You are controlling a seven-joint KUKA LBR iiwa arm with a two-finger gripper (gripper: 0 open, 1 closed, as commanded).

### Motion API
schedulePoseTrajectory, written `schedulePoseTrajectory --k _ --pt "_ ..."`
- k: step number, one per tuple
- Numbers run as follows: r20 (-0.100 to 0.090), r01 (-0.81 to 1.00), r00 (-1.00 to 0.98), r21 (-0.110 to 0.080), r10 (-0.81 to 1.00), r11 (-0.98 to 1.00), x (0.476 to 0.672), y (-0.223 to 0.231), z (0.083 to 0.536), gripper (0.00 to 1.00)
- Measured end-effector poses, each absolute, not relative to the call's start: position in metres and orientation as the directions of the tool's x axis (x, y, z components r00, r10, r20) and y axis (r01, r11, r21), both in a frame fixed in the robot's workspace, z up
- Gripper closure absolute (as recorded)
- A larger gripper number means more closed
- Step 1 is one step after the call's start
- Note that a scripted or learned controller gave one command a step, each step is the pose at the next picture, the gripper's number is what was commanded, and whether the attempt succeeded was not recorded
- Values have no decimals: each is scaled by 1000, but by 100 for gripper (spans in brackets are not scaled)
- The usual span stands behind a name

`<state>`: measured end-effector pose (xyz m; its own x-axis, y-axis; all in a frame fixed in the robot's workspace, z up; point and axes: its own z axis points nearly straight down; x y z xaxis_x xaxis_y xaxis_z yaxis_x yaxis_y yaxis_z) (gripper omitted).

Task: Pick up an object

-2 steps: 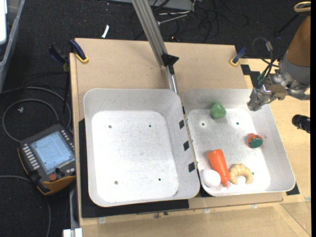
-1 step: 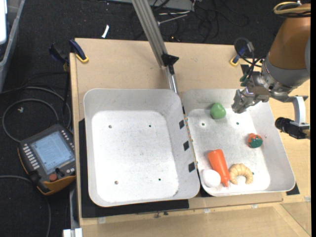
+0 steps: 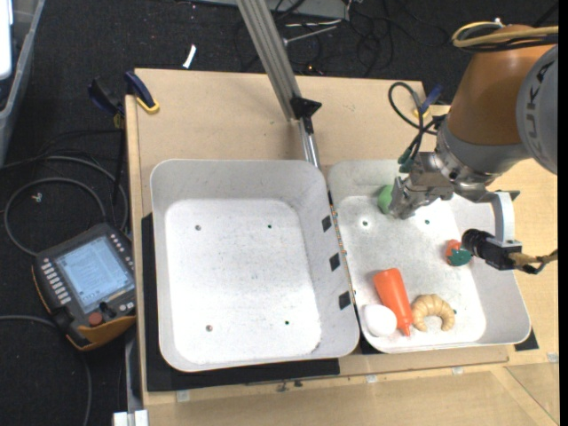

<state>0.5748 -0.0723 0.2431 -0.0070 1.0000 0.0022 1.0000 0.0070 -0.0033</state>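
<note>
Green is what I note first in the camera view: a small green object point(image 3: 387, 197) sits near the back-left corner of the right bin point(image 3: 508, 322), and the gripper point(image 3: 406, 201) is down right beside it, seemingly touching its right side; I cannot tell from this slant whether the tool is released or clenched, nor whether the green piece is actually between anything; so I log no grasp. The arm point(image 3: 497, 96) comes in from the right and drops steeply, which I judge is why it crowds that corner; the wall there leaves little room for approach.

Other candidates lie well apart, along the bin's front: an orange carrot-shaped piece point(image 3: 393, 296) lying at a slant, a white egg-like piece point(image 3: 380, 319) touching its lower end, a tan croissant-like piece point(image 3: 432, 310) just beside it; a small red-and-green item point(image 3: 458, 254) sits mid-right near a black fitting. The left bin point(image 3: 169, 185) I leave aside.

My judgement: the pick is at the contact stage, outcome undecided; a slip against the wall is the risk.
</note>
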Motion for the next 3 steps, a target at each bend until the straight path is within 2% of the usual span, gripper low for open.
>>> schedulePoseTrajectory --k 3 --pt "2 1000 -9 -3 1000 9 538 94 231 100"
